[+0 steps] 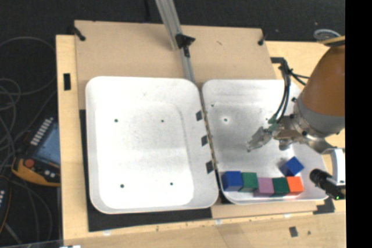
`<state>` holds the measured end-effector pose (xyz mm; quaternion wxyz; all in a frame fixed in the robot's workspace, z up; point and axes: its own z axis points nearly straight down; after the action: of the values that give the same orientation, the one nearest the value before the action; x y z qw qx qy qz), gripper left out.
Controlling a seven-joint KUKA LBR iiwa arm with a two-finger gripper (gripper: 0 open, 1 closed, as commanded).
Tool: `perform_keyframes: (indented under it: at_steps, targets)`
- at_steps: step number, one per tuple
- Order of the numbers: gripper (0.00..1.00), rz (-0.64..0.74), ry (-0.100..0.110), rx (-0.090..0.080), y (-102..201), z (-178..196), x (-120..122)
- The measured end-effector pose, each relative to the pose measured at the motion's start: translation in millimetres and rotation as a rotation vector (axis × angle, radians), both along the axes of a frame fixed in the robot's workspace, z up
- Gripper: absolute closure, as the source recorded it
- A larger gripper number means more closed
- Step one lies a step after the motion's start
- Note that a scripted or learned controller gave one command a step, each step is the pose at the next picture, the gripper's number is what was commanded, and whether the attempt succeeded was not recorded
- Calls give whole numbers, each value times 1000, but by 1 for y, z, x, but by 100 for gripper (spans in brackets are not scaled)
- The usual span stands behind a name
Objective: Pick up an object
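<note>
Though near hand (260, 139), blocks (264, 183) apart.

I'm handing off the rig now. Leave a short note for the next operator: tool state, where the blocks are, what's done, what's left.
Tool: over the right bin, nothing visibly held.
Blocks: all in the right bin along its near edge: blue block, green block, purple block, dark green block, orange block; a second blue block behind them.
Done: no pick yet.
Left: grasp and lift one block.
</note>
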<state>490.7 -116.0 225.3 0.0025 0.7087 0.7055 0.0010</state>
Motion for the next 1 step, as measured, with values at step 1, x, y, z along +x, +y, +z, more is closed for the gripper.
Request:
perform_keyframes:
  at_steps: [1]
  targets:
    - [0, -2, 9, -2, -97, -67, 0]
